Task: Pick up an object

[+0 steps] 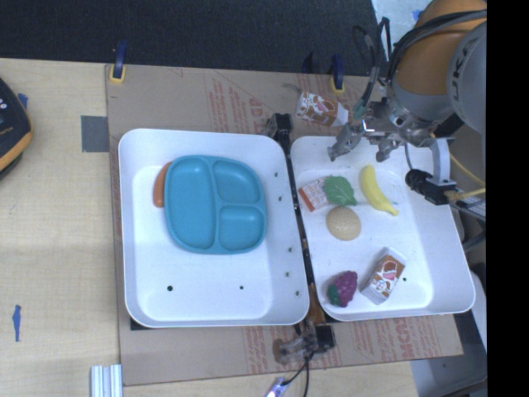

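My gripper hangs open over the far edge of the right bin, with nothing between its two fingers. Just below it lie a yellow banana, a green leafy toy and a small red-and-white packet. A tan round bun sits mid-bin. Near the front lie a purple grape bunch and a red-and-white carton.
The left bin holds a blue divided plate with an orange sausage-like thing tucked at its left edge. A snack packet lies on the cardboard behind the bins. A black-and-yellow device sits at the far left.
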Robot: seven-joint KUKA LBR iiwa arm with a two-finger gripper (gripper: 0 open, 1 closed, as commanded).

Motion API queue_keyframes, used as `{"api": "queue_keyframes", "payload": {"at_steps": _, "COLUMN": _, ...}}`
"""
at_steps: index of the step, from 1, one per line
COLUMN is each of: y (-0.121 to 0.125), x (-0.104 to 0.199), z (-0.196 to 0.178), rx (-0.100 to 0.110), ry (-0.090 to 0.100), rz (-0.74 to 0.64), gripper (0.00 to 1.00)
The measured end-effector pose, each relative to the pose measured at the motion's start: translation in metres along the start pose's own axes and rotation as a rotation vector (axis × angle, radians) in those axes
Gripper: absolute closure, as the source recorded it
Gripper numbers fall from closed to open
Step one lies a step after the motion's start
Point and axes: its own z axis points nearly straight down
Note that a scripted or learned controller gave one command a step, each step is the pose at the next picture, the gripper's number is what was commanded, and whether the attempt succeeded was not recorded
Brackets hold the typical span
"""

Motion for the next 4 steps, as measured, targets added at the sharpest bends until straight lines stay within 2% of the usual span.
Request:
{"api": "queue_keyframes", "payload": {"at_steps": 1, "y": 0.003, "x": -0.065, "z": 0.051, "rx": 0.002, "ry": -0.002, "rz": 0.002, "gripper": 0.00}}
{"api": "queue_keyframes", "payload": {"at_steps": 2, "y": -0.006, "x": -0.085, "z": 0.101, "rx": 0.002, "ry": -0.002, "rz": 0.000, "gripper": 0.00}}
{"api": "queue_keyframes", "payload": {"at_steps": 3, "y": -0.005, "x": -0.086, "z": 0.089, "rx": 0.002, "ry": -0.002, "rz": -0.002, "gripper": 1.00}}
{"api": "queue_keyframes", "payload": {"at_steps": 4, "y": 0.001, "x": -0.024, "z": 0.094, "rx": 0.006, "ry": 0.000, "rz": -0.001, "gripper": 1.00}}
